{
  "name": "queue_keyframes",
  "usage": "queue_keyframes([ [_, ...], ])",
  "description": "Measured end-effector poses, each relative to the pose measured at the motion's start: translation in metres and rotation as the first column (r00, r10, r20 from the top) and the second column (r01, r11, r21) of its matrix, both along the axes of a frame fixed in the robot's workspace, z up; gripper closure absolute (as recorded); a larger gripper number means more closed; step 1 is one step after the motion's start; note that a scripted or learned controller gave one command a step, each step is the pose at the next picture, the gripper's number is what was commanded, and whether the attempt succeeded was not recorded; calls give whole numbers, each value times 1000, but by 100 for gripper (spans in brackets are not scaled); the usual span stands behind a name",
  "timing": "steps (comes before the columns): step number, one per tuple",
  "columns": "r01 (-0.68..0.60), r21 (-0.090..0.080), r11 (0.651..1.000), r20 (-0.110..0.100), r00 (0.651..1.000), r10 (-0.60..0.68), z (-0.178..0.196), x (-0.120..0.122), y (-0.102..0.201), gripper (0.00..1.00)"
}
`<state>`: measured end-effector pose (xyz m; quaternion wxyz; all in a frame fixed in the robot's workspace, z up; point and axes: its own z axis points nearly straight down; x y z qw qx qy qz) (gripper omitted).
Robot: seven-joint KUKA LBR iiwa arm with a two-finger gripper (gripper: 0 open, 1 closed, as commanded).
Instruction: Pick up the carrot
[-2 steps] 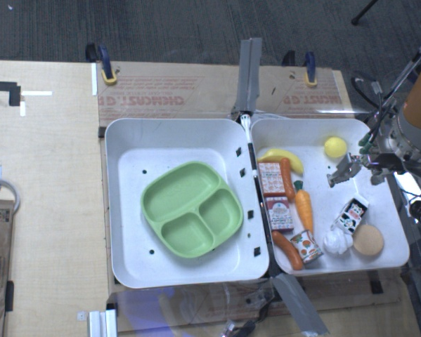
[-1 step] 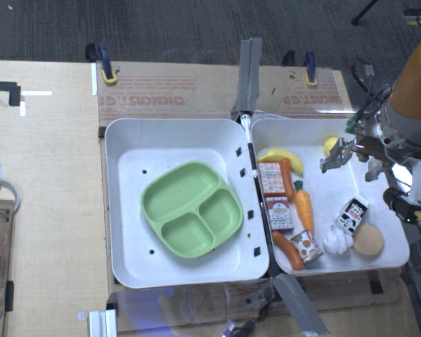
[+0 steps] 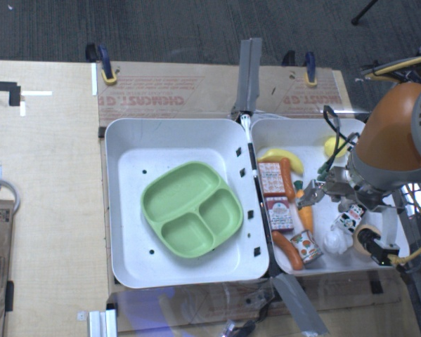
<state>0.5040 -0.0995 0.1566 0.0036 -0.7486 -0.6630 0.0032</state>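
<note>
We see arm (image 3: 396,135): orange band, grey collar | black and yellow cables | silver metal gripper (image 3: 310,195)

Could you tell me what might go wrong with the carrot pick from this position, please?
1. The orange carrot lies packed between a red-and-white carton and other small items in the right white bin, so the two-finger gripper could catch a neighbour.
2. Similar orange sausage-shaped pieces lie nearby, so the wrong one may be grasped.
</note>
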Motion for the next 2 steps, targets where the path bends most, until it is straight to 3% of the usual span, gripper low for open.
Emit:
queue_keyframes([
  [1,-216,2,976,4,976,216,-68,7,-16,0],
  [2,-213,4,977,-1,977,213,-61,7,-17,100],
])
